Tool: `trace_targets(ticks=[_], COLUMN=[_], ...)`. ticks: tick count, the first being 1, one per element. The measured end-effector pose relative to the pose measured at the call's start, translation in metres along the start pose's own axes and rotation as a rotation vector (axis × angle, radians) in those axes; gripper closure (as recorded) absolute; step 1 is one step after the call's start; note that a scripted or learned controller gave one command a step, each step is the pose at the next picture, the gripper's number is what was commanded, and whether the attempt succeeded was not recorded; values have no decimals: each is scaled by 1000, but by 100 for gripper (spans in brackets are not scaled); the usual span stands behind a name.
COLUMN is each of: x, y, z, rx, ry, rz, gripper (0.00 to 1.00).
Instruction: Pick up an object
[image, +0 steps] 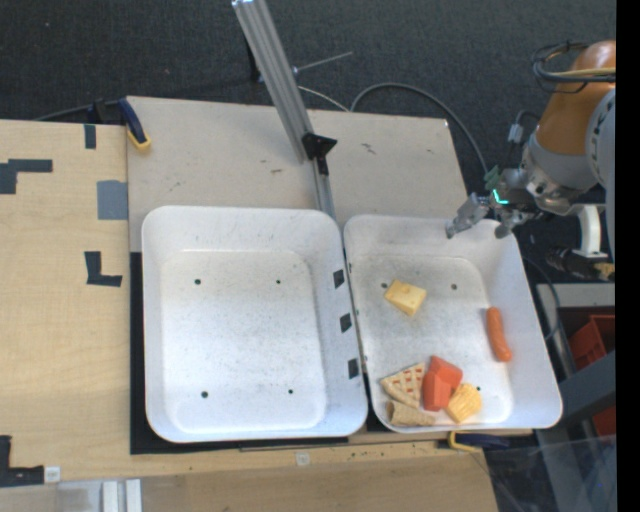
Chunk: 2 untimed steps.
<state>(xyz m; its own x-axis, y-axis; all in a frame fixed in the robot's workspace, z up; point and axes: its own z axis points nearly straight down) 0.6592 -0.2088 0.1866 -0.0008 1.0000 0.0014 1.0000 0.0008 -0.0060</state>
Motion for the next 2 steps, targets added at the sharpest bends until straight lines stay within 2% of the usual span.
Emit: trace_targets(ticks=[1,2], x=[0,4], y=[1,-2], z=[-3,61], rx=[-4,1], ry=[-3,-1], rz=[-1,-2], gripper=[0,0])
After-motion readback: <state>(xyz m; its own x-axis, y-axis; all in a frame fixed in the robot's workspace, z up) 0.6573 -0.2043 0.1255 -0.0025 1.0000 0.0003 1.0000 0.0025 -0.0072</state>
